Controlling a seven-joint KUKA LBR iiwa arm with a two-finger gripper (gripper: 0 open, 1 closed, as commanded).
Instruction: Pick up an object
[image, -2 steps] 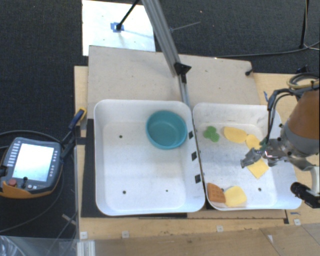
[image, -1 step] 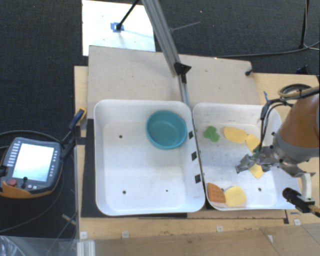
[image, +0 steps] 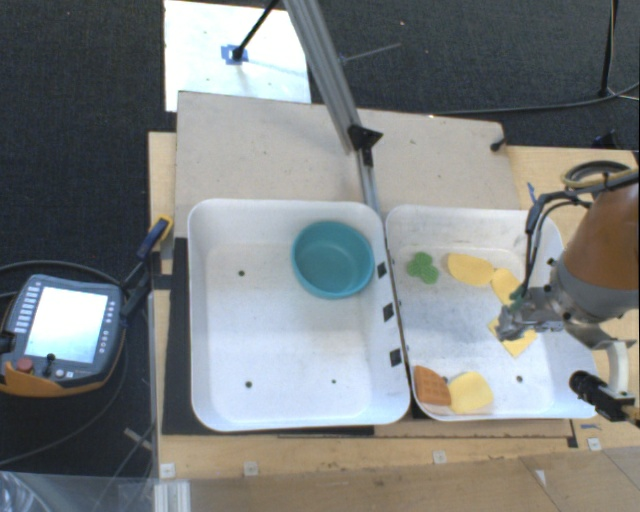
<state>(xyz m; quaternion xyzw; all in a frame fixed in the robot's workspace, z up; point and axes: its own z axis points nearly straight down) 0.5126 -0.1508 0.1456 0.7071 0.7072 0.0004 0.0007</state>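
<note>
Inspector: Your gripper (image: 512, 325) sits low in the right bin (image: 455, 410), directly over a yellow piece (image: 519, 345); whether it grips, I cannot tell; the arm hides that.

Operator: The other candidates?

Inspector: Green piece (image: 421, 266) and yellow slice (image: 470, 268) near the far wall; brown piece (image: 431, 387) touching a yellow lump (image: 471, 393) near you; teal bowl (image: 332, 258) in the left bin (image: 220, 380).

No text can be read
</note>
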